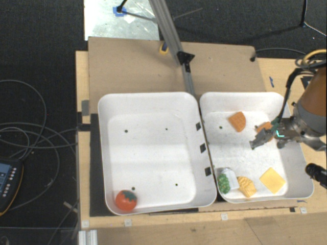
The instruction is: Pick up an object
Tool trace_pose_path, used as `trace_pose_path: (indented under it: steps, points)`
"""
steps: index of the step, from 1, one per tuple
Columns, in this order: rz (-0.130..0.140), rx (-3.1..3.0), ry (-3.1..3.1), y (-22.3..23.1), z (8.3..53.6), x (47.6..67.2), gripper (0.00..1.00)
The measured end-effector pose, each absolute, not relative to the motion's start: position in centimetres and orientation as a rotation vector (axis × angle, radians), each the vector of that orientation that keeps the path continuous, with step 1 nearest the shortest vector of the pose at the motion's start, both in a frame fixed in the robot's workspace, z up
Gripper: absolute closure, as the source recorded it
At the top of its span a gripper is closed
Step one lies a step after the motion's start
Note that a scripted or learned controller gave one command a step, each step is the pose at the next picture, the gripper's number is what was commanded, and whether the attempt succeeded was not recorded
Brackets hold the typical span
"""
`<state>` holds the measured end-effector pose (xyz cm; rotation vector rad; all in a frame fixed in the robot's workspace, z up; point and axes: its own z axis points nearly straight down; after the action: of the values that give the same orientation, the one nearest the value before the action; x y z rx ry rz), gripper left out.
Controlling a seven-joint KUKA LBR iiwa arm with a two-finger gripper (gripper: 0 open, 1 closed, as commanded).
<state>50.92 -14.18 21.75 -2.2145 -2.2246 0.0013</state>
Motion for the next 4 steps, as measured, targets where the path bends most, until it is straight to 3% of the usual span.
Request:
trace_pose_path:
  steps: [1,4]
  points:
    - [-0.002,-2.219,-2.225,-14.2,21.9,51.0,0.0]
    - [0.001,-2.218,-2.221,-14.0,8.9,51.2,0.0]
